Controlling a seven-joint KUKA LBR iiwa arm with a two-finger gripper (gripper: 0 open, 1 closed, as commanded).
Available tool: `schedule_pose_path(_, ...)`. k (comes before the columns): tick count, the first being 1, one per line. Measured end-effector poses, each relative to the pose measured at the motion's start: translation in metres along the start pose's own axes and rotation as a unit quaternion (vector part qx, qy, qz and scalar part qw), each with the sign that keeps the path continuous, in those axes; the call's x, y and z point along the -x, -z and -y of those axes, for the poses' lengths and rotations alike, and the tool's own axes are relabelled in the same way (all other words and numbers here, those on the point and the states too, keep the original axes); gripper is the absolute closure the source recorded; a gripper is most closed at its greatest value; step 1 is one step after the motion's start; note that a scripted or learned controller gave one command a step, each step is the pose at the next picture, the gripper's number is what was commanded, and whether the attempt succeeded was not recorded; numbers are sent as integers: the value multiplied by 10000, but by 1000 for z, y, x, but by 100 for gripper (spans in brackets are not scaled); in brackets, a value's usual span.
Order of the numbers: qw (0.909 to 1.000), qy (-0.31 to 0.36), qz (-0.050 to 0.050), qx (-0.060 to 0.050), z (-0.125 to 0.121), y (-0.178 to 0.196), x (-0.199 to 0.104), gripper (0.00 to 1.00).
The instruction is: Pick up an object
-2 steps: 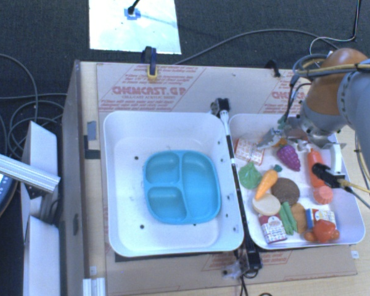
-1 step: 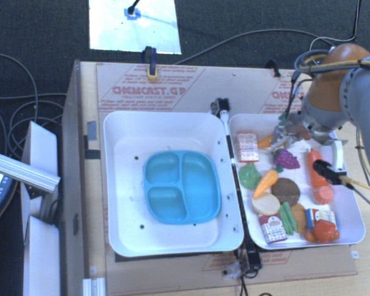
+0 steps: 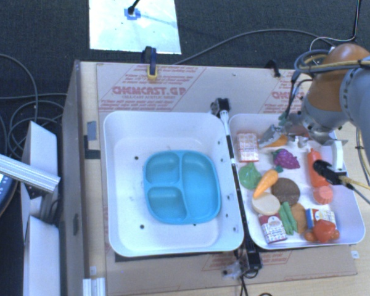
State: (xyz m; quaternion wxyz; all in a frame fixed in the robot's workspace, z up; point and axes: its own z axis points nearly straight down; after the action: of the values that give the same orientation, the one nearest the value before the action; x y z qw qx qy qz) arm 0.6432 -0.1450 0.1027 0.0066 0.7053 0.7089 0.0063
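Now, jaws: low over right bin's far edge, grip state unclear (cannot tell).
Toy food: carrot, grapes near jaws.
Left bin: blue divided tray.

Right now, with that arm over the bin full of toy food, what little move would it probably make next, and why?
Probably a short drop straight down. The gripper hangs above the back of the right bin, close over a small orange piece beside the purple grapes, and nothing shows between its fingers yet. The blue tray lies alone in the left bin.
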Motion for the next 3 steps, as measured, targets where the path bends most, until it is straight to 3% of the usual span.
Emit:
schedule_pose_path(1,10000,-18,0,-87,35,-13,0,0)
schedule_pose_path(2,10000,-14,27,-75,-16,-17,-31,0)
schedule_pose_path(3,10000,3,11,-67,-17,-7,-34,100)
